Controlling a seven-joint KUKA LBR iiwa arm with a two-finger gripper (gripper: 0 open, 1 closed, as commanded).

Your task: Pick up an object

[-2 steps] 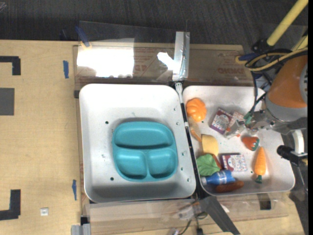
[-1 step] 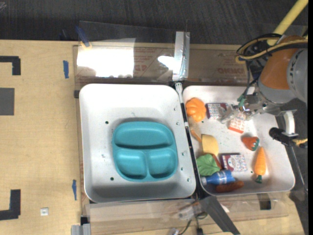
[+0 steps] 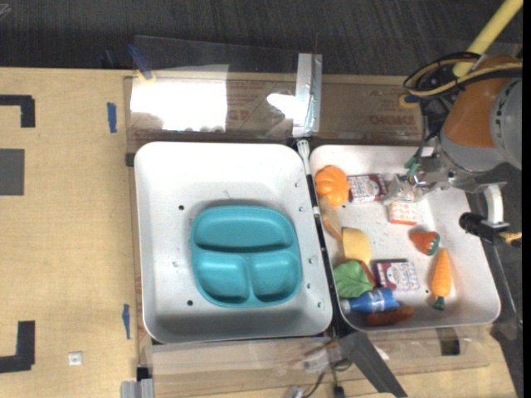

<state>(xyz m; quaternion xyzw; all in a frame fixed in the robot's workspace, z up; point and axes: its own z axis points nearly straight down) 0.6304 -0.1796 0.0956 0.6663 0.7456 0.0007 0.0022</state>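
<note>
My gripper (image 3: 417, 177) hangs over the back right part of the right bin (image 3: 473, 222), below the arm's orange band. Just in front of it lies a small white and red packet (image 3: 404, 213). To its left are a dark red packet (image 3: 365, 188) and an orange pumpkin (image 3: 332, 185). Nearer the front lie a red pepper (image 3: 425, 240), a carrot (image 3: 440, 276), a yellow wedge (image 3: 356, 245), a green leafy piece (image 3: 352, 279), a small box (image 3: 397, 274), a blue bottle (image 3: 375, 301) and a red sausage (image 3: 388, 315). Nothing shows in the gripper's hold.
The left bin (image 3: 166, 189) holds a teal divided tray (image 3: 246, 254). A clear plastic sheet (image 3: 224, 98) and a metal post (image 3: 307, 89) stand behind the bins. Cables (image 3: 436, 73) loop near the arm at the back right.
</note>
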